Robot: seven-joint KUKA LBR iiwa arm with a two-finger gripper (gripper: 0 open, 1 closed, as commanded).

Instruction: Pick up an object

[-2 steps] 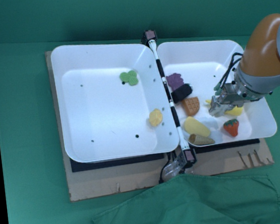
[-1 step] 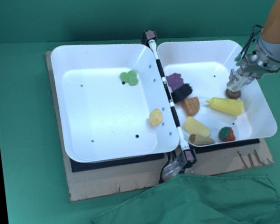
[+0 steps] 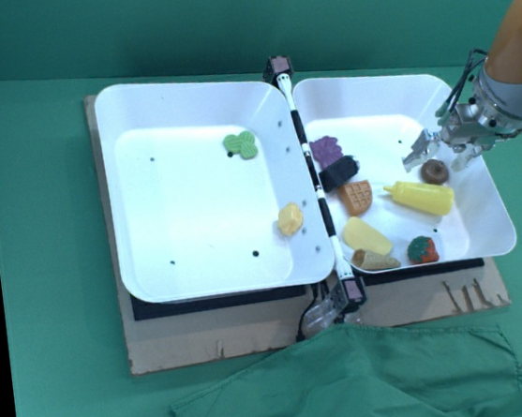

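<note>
The tool hangs spread open and empty over the small brown ring-shaped doughnut toy. The yellow plastic mustard bottle lies just beside it; a slightly off descent could nudge that instead, or pinch nothing.

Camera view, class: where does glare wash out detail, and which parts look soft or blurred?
Camera view: glare whitens the left bin floor, brightest towards its near edge; the arm's orange band and hand look soft; the toys in the right bin stay fairly crisp, with small shadows.
</note>
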